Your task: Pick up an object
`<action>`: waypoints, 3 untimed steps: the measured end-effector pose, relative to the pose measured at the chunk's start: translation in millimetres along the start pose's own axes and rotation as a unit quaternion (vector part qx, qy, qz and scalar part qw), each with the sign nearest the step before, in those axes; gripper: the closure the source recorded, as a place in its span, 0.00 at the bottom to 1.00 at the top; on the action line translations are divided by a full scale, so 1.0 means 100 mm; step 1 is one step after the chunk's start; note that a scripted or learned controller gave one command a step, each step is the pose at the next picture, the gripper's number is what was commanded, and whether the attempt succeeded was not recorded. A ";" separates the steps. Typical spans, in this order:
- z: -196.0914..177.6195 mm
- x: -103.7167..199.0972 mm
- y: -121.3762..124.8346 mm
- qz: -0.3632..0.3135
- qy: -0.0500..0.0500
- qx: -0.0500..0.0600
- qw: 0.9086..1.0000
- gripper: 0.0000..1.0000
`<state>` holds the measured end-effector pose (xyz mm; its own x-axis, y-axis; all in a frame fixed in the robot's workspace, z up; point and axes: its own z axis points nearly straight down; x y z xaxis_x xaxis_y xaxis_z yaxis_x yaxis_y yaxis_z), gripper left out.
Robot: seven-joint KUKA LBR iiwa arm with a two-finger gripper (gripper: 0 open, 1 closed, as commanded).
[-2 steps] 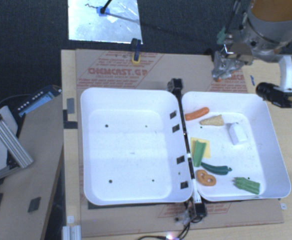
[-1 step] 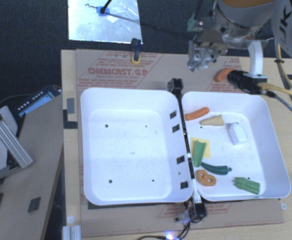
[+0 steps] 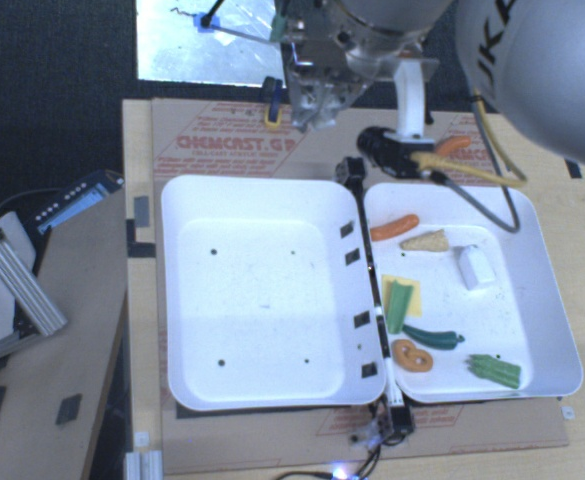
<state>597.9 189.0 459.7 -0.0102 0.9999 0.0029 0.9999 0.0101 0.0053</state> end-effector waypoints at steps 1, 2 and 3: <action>-0.80 0.49 -0.49 0.000 0.001 -0.001 1.000 1.00; -0.75 -0.26 -0.09 0.007 -0.002 0.001 1.000 1.00; -0.77 -0.49 0.72 0.005 -0.001 -0.002 1.000 1.00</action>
<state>670.3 140.7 537.5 -0.0006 1.0000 0.0009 1.0000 0.0006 0.0096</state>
